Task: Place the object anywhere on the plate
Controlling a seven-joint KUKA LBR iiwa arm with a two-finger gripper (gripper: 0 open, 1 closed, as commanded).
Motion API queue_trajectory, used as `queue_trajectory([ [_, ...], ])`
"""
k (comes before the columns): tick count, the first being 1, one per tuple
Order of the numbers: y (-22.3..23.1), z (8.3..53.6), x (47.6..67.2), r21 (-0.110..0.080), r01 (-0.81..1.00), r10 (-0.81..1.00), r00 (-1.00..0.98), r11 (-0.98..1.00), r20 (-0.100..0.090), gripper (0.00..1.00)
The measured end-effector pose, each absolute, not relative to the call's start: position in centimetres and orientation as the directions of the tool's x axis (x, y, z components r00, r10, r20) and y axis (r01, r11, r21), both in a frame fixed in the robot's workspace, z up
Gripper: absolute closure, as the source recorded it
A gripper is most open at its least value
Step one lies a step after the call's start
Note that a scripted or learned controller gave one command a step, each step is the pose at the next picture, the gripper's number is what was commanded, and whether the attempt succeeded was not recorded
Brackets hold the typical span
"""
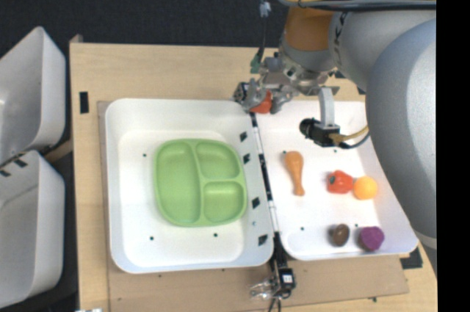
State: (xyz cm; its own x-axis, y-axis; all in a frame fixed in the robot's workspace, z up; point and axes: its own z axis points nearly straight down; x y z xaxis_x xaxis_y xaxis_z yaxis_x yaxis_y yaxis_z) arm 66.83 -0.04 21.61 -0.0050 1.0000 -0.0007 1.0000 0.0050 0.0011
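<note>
A light green plate with three compartments lies in the left white bin. My gripper hangs over the far end of the divider between the two bins, at the top left corner of the right bin. A small red-orange object shows between its fingers, lifted off the bin floor. The gripper is up and to the right of the plate, well apart from it.
The right bin holds an orange drumstick-shaped piece, a red piece touching an orange ball, a brown piece and a purple piece. The grey arm covers the bin's far right side.
</note>
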Motion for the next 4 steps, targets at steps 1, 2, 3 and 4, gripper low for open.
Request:
queue_trajectory([
  [1, 5.6, 23.2, 67.0, 0.002, 1.000, 1.000, -0.008, 0.008, 0.002, 1.00],
  [2, 10.4, 22.6, 67.1, 0.000, 1.000, 1.000, -0.006, 0.006, 0.000, 1.00],
  [3, 15.1, 24.3, 67.7, 0.002, 1.000, 1.000, -0.007, 0.007, 0.002, 1.00],
  [4, 14.8, 24.2, 67.6, -0.001, 1.000, 1.000, -0.004, 0.004, -0.001, 0.00],
])
